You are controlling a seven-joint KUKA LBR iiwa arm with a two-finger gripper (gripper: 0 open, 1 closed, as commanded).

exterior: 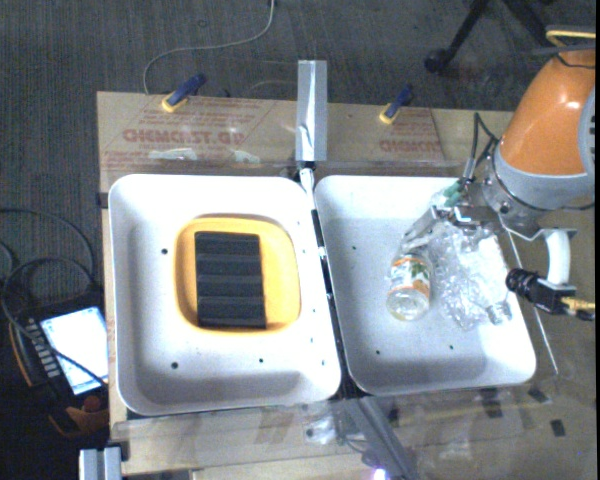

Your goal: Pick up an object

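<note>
Arm (550,138) bends over right bin (380,353); jaws' state unclear beside plastic wrap (465,273)

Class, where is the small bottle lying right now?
The small bottle lies in the right bin, beside crumpled clear plastic.

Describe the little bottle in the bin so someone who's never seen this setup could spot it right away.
Look at the right-hand white bin, the one under the arm. Near its middle a small clear bottle lies on its side. Crumpled clear plastic wrap lies right beside it, but only the bottle has an orange and green label.
</note>
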